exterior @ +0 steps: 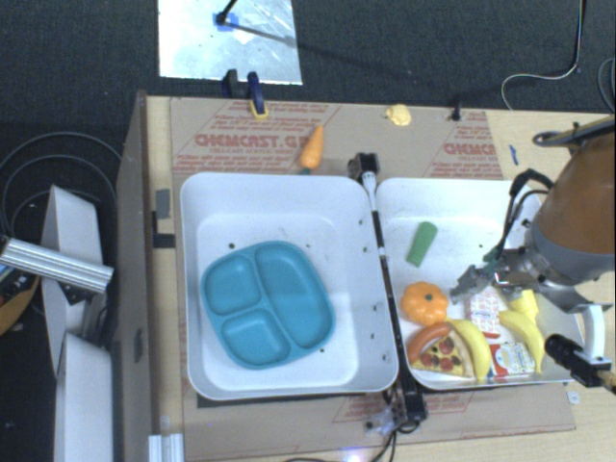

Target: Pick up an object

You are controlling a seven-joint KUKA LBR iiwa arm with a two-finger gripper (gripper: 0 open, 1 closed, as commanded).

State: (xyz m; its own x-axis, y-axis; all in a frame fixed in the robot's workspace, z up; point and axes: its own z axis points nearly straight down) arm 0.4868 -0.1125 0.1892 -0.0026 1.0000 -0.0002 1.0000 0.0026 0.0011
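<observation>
Bench [241, 128]: brown board surface on dark carpet, centre of frame, bearing two shallow white bins side by side.

Left bin [217, 215]: holds a blue divided plate [267, 302], lying flat, lower centre of the bin.

Right bin [452, 205]: holds the loose objects, clustered in its lower half.
- Green block [421, 243]: upper middle of the bin, apart from the rest.
- Orange pumpkin [424, 302]: left of the cluster.
- Pizza slice [443, 350]: below the pumpkin, touching the bananas.
- Bananas [493, 340]: lower right of the bin.
- White packet with red print [487, 308]: between pumpkin and bananas.

Gripper [478, 279]: right of frame, low over the right bin, directly above the white packet's upper edge, just right of the pumpkin. Finger spread cannot be told; nothing is visibly held.

Carrot [311, 147]: on the board above the left bin.
</observation>
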